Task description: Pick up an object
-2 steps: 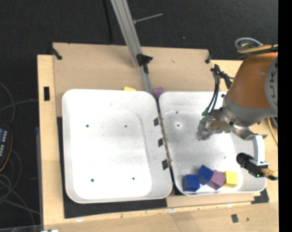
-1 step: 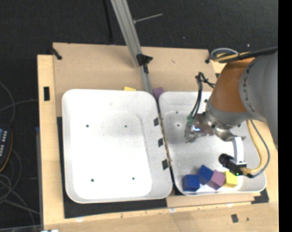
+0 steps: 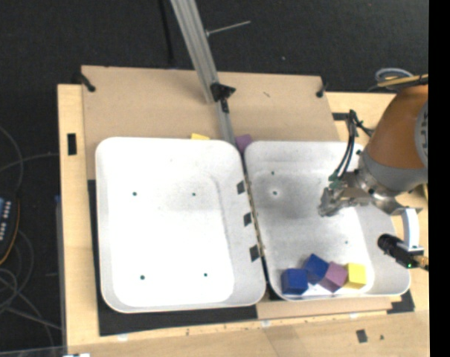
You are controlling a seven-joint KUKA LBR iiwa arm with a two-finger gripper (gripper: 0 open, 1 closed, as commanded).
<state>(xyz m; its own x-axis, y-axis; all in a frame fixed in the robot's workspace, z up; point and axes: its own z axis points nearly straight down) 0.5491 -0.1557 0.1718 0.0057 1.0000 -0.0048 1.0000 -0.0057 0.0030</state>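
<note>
Gripper (image 3: pixel 330 205) hanging over the middle of the right bin (image 3: pixel 284 162), claw state impossible to tell from above, well apart from two blue blocks (image 3: pixel 305 272), a purple block (image 3: pixel 333 275) and a yellow block (image 3: pixel 356 275) lying clustered against that bin's near wall.

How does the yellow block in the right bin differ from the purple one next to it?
The yellow block is brighter and lies further right, nearer the bin's right corner; the purple block sits between it and the blue blocks. Both are small cubes near the front wall, away from the gripper.
</note>
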